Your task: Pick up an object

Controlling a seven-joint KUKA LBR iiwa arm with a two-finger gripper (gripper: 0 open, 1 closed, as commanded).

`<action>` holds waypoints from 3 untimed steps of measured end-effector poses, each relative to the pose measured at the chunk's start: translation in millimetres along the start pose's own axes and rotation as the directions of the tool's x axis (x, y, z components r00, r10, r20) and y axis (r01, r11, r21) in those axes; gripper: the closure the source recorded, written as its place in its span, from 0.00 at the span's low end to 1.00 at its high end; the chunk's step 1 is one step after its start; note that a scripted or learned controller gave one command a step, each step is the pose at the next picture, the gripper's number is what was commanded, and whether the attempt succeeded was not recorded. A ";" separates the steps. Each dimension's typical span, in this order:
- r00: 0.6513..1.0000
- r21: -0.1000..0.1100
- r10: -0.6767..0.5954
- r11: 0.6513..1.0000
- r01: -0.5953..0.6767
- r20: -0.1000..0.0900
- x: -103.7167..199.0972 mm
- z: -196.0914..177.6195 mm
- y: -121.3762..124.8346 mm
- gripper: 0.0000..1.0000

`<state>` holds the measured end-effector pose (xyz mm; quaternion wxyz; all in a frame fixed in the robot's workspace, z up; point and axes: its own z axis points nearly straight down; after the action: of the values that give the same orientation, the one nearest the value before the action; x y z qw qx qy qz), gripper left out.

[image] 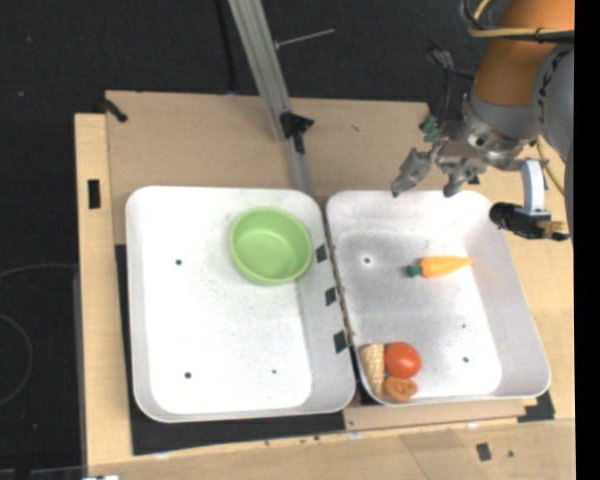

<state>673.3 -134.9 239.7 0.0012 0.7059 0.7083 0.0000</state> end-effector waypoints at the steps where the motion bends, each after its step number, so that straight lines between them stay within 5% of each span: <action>1: 1.000 0.000 0.000 1.000 0.000 0.001 -0.5 -0.1 -0.1 0.00; 3: 1.000 0.006 0.004 1.000 -0.004 0.001 -5.3 115.9 -7.5 0.00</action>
<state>666.1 -140.4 123.9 -0.0007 0.7075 0.7067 -0.0026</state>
